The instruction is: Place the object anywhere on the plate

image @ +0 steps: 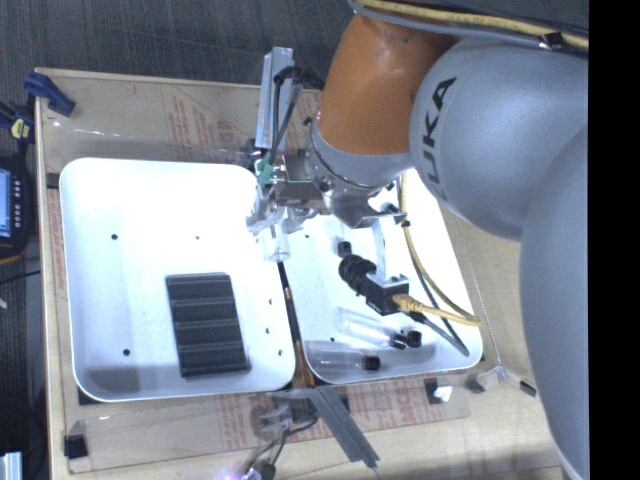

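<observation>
Wooden tabletop (pixel 150 108) is carrying two white bins; the hand (pixel 272 230), grip undeterminable, is hovering at their divide, while the dark ridged plate (pixel 207 324) is lying down-left, long axis running near-to-far.

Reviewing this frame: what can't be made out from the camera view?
- Gripper: small and glary against the white bins; its state, and whether it carries anything, cannot be told.
- Right bin: its upper part is covered by the arm.
- Clear tubes at the right bin's near edge: see-through on white, outlines and count unclear.
- Dark ridged plate in the left bin: plainly visible.
</observation>
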`<state>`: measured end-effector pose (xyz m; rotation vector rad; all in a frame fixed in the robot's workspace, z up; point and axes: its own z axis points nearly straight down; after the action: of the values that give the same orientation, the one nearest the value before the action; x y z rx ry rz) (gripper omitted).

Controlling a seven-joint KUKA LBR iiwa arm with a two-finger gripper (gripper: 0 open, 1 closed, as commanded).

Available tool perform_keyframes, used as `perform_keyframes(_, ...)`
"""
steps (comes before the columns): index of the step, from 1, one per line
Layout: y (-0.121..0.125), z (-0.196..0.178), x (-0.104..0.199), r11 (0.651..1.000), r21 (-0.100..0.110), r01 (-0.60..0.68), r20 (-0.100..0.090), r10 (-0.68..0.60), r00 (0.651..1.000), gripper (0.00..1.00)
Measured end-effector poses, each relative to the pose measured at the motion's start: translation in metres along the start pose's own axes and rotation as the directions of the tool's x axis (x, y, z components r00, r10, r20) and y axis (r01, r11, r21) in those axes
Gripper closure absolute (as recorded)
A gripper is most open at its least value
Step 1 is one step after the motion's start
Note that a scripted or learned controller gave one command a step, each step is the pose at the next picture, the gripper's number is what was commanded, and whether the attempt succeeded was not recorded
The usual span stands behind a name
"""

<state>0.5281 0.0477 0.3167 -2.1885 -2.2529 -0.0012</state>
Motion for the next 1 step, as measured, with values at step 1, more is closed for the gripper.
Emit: perform_keyframes(1,-0.0512,0.0605,0.0571,1.0,0.006,0.007,0.002,-0.007,1.0,1.0)
